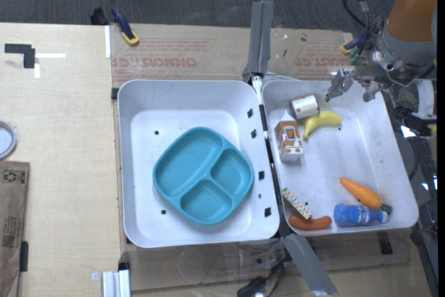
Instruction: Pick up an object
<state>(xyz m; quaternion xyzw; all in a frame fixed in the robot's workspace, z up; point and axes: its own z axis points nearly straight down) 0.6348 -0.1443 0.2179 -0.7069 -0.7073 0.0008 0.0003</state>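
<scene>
Hovering over the far rim of the right bin (396, 149), the gripper (341, 87) is hanging just beyond a small silver can (304, 106), nothing showing between its fingers; whether they are apart or together is too small and cluttered to tell. The can is lying on its side near the bin's far left corner, just below and left of the gripper, not touching it. A yellow banana (321, 122) is resting just beside the can on its near side, and a small orange-and-white carton (289, 140) is standing below the can, against the bin's left wall. Farther toward the near rim, well apart from the can, an orange carrot (361, 193), a blue bottle (359, 215), a sausage (310, 222) and a checkered strip (296, 203) are lying. The left bin (132, 149) is holding a teal divided plate (203, 175). The arm (414, 7) is being cut off by the picture's right edge, and cables are obscuring the wrist.
</scene>
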